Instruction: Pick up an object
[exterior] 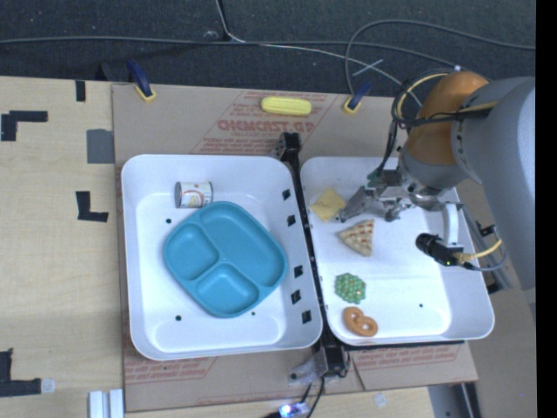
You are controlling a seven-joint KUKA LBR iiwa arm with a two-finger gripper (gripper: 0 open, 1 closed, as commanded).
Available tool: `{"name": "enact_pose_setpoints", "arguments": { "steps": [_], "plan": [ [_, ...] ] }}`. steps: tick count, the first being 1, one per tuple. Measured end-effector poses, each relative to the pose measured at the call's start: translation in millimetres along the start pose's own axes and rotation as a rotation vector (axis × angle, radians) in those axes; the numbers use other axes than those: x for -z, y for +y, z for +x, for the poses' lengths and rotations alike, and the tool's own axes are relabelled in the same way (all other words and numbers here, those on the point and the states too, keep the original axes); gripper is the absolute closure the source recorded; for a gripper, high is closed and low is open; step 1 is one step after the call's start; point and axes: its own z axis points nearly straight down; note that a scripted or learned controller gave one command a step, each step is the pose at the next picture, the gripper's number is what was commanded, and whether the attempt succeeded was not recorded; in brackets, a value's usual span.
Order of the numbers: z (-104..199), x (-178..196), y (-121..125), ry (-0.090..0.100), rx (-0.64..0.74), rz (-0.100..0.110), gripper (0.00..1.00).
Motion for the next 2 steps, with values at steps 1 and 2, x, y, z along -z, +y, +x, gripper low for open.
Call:
{"name": "enact_pose_setpoints", "arguments": {
  "steps": [1, 2],
  "plan": [
    [0.5, 12.6, 0.7, 0.0, 0.001, -0.002, 1.0],
    [9.5, 71.1, -1.3, 0.001, 0.0, -0.008, 1.0]
  ]
}}
